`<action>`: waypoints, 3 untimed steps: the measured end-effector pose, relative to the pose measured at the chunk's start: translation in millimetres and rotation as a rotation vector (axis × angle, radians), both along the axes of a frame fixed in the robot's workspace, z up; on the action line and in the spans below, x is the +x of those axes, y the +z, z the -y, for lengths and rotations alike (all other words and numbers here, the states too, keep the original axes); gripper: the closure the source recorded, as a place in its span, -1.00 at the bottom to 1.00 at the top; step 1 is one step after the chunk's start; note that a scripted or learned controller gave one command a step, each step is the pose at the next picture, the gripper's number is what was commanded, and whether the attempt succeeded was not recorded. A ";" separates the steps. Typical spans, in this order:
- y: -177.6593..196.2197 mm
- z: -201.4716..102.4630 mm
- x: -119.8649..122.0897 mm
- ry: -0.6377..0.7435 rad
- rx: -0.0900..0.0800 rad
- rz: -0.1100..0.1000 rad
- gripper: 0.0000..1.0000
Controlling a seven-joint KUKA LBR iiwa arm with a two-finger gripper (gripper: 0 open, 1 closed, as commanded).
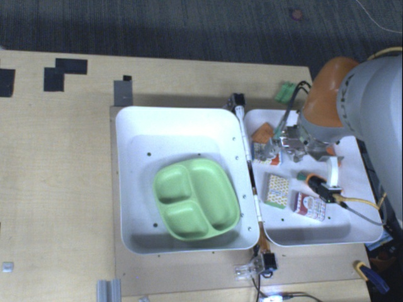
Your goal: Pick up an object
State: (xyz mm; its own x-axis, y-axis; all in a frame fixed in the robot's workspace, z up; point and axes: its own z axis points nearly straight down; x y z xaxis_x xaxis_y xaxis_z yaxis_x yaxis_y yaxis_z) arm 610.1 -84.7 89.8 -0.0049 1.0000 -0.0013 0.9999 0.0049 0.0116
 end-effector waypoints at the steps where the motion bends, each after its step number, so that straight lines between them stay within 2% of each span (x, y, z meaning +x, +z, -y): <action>1: 13.1 -1.5 3.1 0.002 0.001 0.010 1.00; 2: 12.4 -1.6 2.5 0.002 0.002 0.008 -1.00; 3: -3.2 23.8 -65.7 -0.003 0.000 -0.005 -1.00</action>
State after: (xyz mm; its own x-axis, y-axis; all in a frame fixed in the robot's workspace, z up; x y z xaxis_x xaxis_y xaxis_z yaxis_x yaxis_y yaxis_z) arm 544.4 -108.5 86.5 -0.0017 1.0000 -0.0018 1.0000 0.0018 0.0062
